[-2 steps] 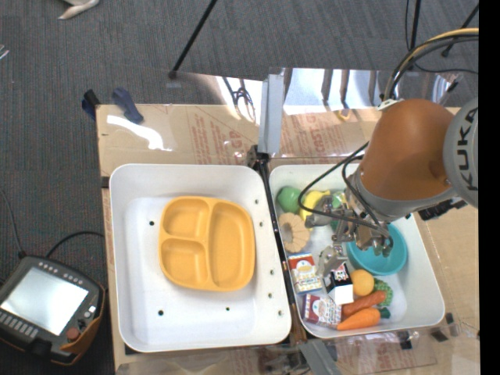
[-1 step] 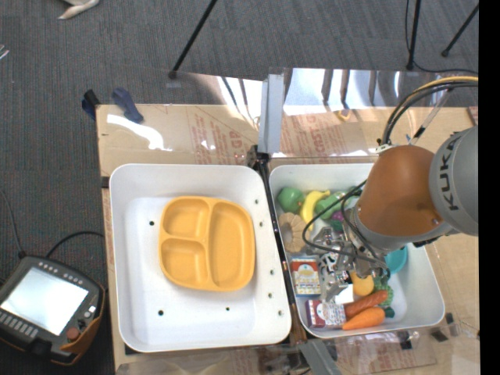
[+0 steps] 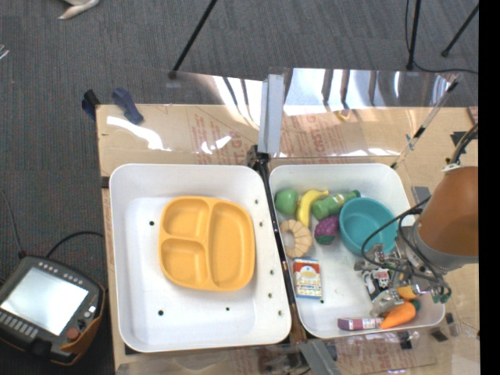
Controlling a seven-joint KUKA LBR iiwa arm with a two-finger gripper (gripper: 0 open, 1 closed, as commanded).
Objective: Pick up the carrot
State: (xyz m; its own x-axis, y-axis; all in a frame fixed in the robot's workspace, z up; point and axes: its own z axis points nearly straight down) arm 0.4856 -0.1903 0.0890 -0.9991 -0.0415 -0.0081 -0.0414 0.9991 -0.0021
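Carrot (image 3: 399, 315) lies in the right bin's (image 3: 336, 328) near corner; my end effector (image 3: 388, 281) hangs just above it, spread unreadable, ready to descend.

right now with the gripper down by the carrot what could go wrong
1. The carrot lies in the near right corner of the right bin, close to the wall, so a finger could strike the rim instead of closing around it.
2. A purple-capped tube lies right beside the carrot's tip; the gripper could catch or nudge it.
3. The teal bowl sits just behind the gripper, and the arm may bump it when lifting.
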